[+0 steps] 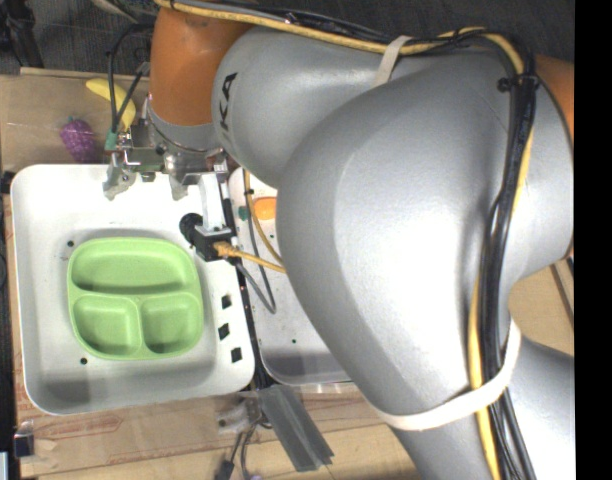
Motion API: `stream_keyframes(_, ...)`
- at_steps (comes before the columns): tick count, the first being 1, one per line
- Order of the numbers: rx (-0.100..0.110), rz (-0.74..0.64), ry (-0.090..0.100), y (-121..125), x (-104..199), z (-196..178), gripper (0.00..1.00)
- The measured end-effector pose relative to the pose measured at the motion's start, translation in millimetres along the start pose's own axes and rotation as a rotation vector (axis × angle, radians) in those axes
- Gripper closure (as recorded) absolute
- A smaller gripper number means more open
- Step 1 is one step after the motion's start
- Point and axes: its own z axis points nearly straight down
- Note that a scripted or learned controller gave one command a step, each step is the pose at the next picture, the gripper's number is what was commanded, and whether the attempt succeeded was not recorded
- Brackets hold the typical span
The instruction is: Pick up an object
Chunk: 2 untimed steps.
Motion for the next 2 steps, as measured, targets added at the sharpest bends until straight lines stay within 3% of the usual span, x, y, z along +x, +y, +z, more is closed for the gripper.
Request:
stream_keyframes(1,0.003,-0.004,-0.001,0,1,-9,1.0)
stream_keyframes(2,-0.003,-0.062,0.002,-26,59,-68,1.0)
